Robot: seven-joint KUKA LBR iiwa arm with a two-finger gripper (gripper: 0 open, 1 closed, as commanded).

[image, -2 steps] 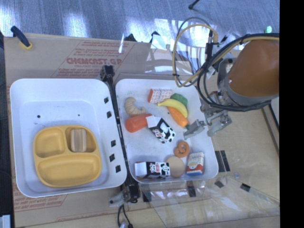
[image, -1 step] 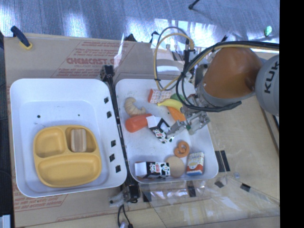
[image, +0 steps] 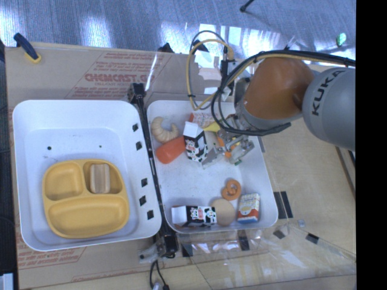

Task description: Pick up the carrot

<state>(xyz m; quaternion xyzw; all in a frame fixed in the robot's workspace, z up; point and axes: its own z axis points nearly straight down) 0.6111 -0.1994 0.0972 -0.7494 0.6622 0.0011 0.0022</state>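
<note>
A grey KUKA arm [image: 326, 104] with an orange band [image: 275, 89] is seen reaching in from the right over the right-hand white bin [image: 266, 180], its gripper [image: 225, 150] lowered into the bin's upper half. An orange sliver, apparently the carrot [image: 228, 154], is glimpsed at the gripper's tip, in the upper right part of that bin; whether it is actually grasped cannot be told, as the tool is masked by cables and its own body.

Just left of the gripper a small cow-patterned carton [image: 195, 147] is seen standing, with a red-orange block [image: 170, 150] beside it and a croissant-shaped piece [image: 163, 128] above that, near the bin's upper left corner. Along the bin's lower edge, a second cow-patterned carton [image: 194, 215] is laid on its side, touching a beige round object [image: 223, 211]. A small pretzel [image: 230, 190] is placed just above that, and an orange-and-white carton [image: 248, 207] is set upright in the lower right corner.

In the left-hand white bin [image: 36, 119], a yellow divided tray [image: 84, 213] is held, with a tan block [image: 99, 177] resting in its upper right compartment. Both bins are borne on a cardboard-covered bench [image: 91, 77].
</note>
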